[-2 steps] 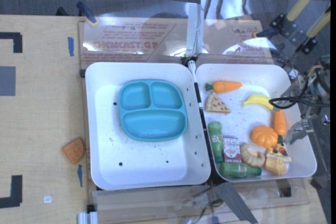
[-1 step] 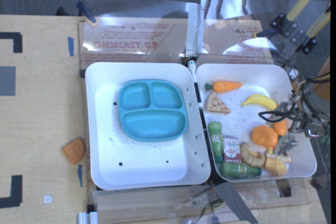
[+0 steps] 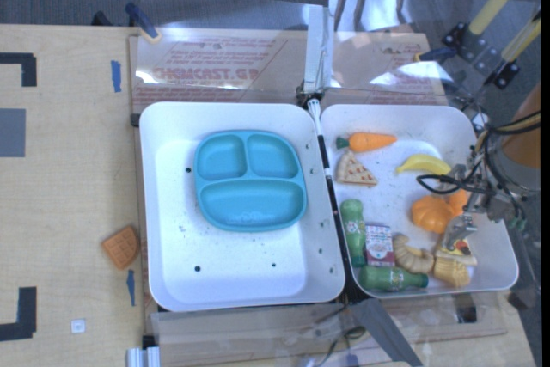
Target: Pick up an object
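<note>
The gripper (image 3: 465, 223) hangs low in the right bin (image 3: 387, 118), beside an orange toy (image 3: 432, 213); its grip cannot be told.

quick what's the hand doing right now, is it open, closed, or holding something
Hand: low in the right bin, next to the orange toy; whether it is open, closed or holding anything cannot be told.

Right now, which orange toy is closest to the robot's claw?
The round orange fruit in the right bin. The gripper sits right beside it. The carrot is also orange, but it is long, pointed, and lies farther away near the bin's back.
</note>
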Robot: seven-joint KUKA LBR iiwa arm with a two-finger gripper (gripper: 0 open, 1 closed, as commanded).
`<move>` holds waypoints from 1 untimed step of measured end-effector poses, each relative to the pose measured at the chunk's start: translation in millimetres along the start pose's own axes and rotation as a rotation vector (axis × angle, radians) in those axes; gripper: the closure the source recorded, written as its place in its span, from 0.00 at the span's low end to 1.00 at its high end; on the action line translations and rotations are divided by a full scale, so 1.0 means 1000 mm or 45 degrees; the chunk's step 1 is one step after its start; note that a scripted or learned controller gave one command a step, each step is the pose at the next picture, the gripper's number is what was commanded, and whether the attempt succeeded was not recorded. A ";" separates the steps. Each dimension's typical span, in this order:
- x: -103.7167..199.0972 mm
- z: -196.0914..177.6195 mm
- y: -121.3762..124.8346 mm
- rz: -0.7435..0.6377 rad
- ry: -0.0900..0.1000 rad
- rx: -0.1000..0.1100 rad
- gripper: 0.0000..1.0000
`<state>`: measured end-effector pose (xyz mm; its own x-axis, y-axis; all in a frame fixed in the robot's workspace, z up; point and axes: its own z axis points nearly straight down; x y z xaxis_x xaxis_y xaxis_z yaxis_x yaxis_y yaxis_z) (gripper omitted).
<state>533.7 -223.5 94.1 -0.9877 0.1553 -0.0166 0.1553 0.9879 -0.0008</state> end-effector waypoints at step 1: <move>-0.010 0.003 0.013 0.058 0.000 0.001 0.00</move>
<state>545.8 -212.4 91.3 -0.9796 0.2002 -0.0163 0.2003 0.9797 -0.0012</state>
